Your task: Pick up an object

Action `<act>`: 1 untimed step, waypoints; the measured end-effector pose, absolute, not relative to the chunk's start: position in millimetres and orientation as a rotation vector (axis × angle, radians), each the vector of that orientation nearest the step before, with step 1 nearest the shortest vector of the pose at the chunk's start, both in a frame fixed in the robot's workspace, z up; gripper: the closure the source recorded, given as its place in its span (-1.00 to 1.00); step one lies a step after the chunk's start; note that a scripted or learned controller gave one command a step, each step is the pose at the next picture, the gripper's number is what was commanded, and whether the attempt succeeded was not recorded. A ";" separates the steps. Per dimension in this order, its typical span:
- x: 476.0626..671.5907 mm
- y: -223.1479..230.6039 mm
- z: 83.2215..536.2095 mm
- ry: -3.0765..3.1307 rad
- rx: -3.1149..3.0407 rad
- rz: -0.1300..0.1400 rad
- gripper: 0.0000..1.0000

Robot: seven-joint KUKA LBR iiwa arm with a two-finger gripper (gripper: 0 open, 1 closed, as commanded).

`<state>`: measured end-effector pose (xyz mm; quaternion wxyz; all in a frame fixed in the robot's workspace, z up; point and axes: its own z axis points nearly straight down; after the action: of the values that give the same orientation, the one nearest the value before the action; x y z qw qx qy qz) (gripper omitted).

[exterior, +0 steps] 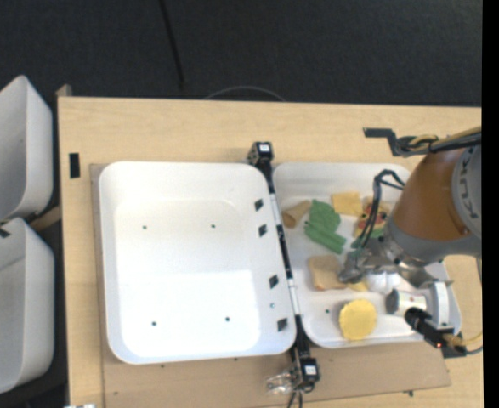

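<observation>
**Gripper low over the tan piece in the crowded right bin**

The gripper (pixel 357 268) is down in the right bin (pixel 317 337), its dark fingers just at or over the upper right part of a tan, bread-like piece (pixel 323 274) that lies near the middle of that bin. Whether the fingers are spread or closed cannot be told from this slant, and nothing can be seen clearly held between them; contact with the tan piece is also unclear.

Just beyond the tan piece, toward the bin's far edge, lies a green ridged object (pixel 325 224), tilted on a diagonal. Beside it, against the bin's left wall, sits a small brown piece (pixel 295 215). A pale yellow block (pixel 346 202) rests near the far edge, and next to it a small multicoloured item (pixel 370 218) is partly hidden by cables and the arm. Near the bin's front edge lies a round yellow object (pixel 358 320), apart from the tan piece.

The arm (pixel 432 206), with its orange band, covers the right side of this bin, hiding whatever lies beneath it.

The left bin (pixel 104 253) adjoins the right one along a shared edge lined with small black clips. Both bins stand on the wooden bench (pixel 164 126).
</observation>
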<state>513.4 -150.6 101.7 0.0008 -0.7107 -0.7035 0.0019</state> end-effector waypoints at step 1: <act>540.9 -44.8 207.3 -2.240 -2.214 -0.015 1.00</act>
<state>540.9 -44.8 207.3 -0.0037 -0.7030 -0.7112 -0.0047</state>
